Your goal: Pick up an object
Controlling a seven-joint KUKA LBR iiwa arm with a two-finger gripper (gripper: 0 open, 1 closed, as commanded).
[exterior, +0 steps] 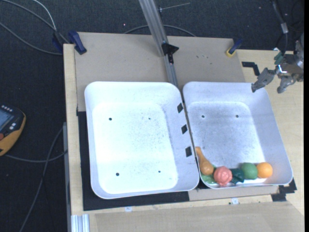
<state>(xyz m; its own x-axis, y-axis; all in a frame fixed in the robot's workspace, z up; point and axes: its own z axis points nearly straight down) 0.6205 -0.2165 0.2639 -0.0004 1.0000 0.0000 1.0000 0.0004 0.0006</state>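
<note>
Camera view | left bin (96,129): bare floor | right bin (270,124): toys lined along its near wall, likely slid downslope — carrot-shaped piece (204,162), pink ball (222,175), green ball (249,170), orange ball (264,169) | gripper (271,80): fingers spread, nothing between them, above the bin's far right corner, well apart from the toys.

Tan bench board (125,62) sat on dark carpet (29,42). Blue clamp (77,41) at its far-left corner, yellow clamp (234,46) at far right. Metal pole (153,21) slanted down between the bins. Orange-and-black handheld device (8,124) lay left, cables (34,13) trailing nearby.
</note>
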